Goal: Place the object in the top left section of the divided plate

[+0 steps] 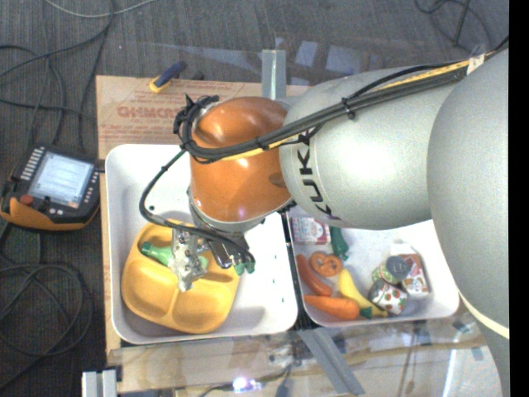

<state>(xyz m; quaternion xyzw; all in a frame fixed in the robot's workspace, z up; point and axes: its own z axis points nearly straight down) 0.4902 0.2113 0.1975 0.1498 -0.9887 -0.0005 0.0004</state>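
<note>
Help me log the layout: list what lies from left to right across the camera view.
Handheld pendant → yellow divided plate → gripper → carrot → banana → small cans.

Arm (331, 164) hides plate's (157, 292) top edge; gripper (188, 263) fingers blurred.

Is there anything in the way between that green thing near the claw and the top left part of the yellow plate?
Nothing visible does. The small green object already lies in the top left section of the yellow divided plastic plate, beside the gripper, which hangs over the plate's middle. The other toys sit apart in the right white bin.
</note>
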